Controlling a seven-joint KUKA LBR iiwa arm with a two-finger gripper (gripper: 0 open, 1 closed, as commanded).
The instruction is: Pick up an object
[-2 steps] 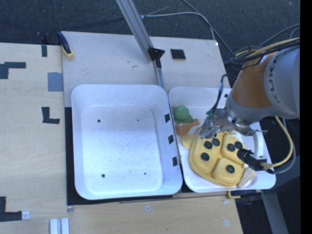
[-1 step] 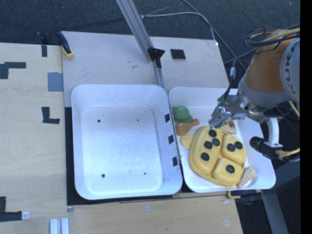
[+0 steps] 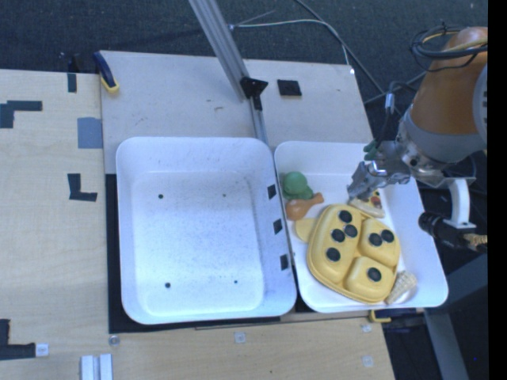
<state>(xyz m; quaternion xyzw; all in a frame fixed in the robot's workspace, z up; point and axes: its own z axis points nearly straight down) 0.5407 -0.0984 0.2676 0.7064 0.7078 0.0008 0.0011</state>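
My arm point(image 3: 447, 93) runs off the frame at three o'clock. My claw point(image 3: 366, 187) is too blurred to read, and it covers part of a small pale item point(image 3: 375, 204).

Overhead slanted view of both bins point(image 3: 127, 153)

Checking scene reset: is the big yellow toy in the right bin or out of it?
In. The yellow toy lies flat inside the right bin, within its rim, beside the green piece. The hand hovers near its top edge.
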